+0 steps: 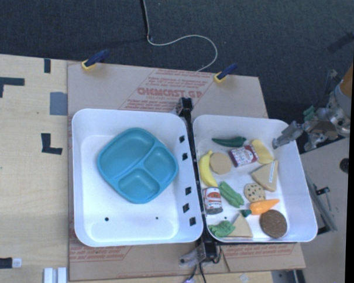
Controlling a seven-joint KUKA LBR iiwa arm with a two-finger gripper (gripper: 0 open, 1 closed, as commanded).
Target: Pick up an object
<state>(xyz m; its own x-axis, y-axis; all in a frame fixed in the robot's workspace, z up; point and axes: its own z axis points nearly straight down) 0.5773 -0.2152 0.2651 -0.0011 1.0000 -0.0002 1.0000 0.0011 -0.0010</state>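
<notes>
The right bin [303, 190] holds several toy foods. Among them are a yellow banana [207, 168], a dark green chili [228, 141], a maroon packet [242, 155], a small can [213, 200], an orange carrot [262, 206] and a brown round patty [273, 223]. My gripper [285, 138] hangs over the bin's upper right corner, just right of a yellow lemon-like piece [261, 150]. Nothing shows in its grasp. The grey arm [330, 118] reaches in from the right edge.
The left bin [82, 163] holds a blue divided plate [138, 164]. A black divider [190, 168] runs between the bins. Both bins rest on cardboard [161, 90] held by two clamps. A white cable [187, 41] loops at the back.
</notes>
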